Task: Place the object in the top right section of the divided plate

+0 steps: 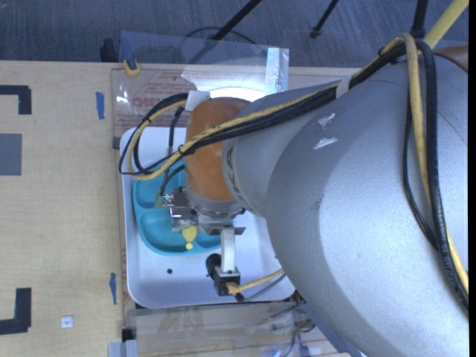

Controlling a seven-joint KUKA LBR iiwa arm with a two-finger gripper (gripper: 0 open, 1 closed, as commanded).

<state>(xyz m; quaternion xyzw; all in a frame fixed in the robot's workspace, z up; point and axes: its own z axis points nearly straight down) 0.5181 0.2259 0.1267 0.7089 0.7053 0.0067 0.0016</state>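
The shallow white plastic bin point(152, 281) sits on the pale wooden bench point(59, 222). Inside the bin, against its left wall, lies the blue divided plate point(149, 233). A small yellow object point(189, 236) rests at the plate's right side, directly beneath the grey arm's wrist point(204, 210), which overhangs the bin from the right.

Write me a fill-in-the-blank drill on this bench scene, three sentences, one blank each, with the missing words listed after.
1. The divided plate lying in the bin is ____ in colour.
2. The small object seen just under the gripper, over the plate, is ____ in colour.
3. The bin that holds the plate is ____ in colour.

Missing words: blue; yellow; white
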